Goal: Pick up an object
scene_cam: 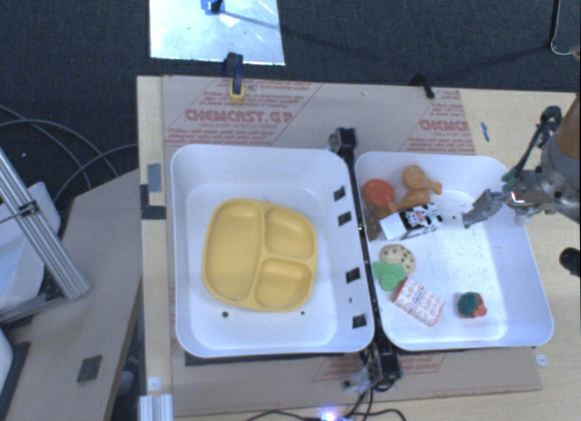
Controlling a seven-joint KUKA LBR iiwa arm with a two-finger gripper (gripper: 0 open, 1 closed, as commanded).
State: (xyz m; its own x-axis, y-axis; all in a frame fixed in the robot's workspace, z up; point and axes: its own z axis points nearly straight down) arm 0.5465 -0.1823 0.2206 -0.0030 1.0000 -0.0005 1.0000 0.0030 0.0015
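Observation:
The right bin (517, 319) holds several small items. A red round piece (379, 192) and an orange drumstick (418, 181) lie at its far left. A white and black box (416, 220) is just below them. Further down are a speckled cookie (397, 255), a green piece (388, 275), a red and white packet (418, 302) and a small green and red toy (470, 304). My gripper (479, 210) hangs over the bin's upper right, just right of the box and apart from it, with nothing visibly in it.
The left bin (195, 183) holds a yellow divided plate (259, 253). A black divider with clips (356, 229) runs between the bins. A clamp (235, 74) stands at the bench's far edge. Bare bin floor (495, 265) lies below the gripper.

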